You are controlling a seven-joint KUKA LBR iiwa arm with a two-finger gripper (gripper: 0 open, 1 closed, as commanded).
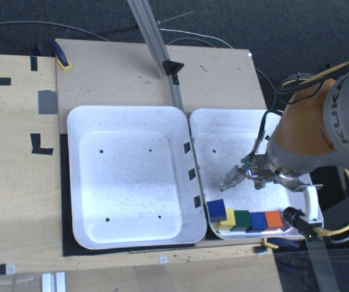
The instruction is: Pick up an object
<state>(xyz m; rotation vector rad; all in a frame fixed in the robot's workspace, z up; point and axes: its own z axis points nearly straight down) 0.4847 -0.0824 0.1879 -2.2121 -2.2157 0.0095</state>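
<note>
So my pincer [234,178] hangs over the right bin [223,126], its two fingers spread a little apart and pointing down and toward the left bin [125,175], with nothing between them. I judge this to be the approach step: nothing is gripped, and the pick itself is not yet done.

What I could take sits along the right bin's near wall, below my fingertips in the camera view: a row of small blocks pushed against that wall. A blue block [216,210] stands closest to the divider between the bins, on top of a yellow block [225,223]; then a green block [242,219], a second blue block [258,221] and an orange block [273,218] follow along the wall toward my arm.

The stacked blue one is nearest to my fingertips and stands proud of the rest (the easiest to straddle, I think). The next move calls for shifting toward the near wall, centring the open fingers over that block, lowering around it, and closing. The neighbours touch one another and crowd the wall, so a finger could land on a block rather than beside it.
</note>
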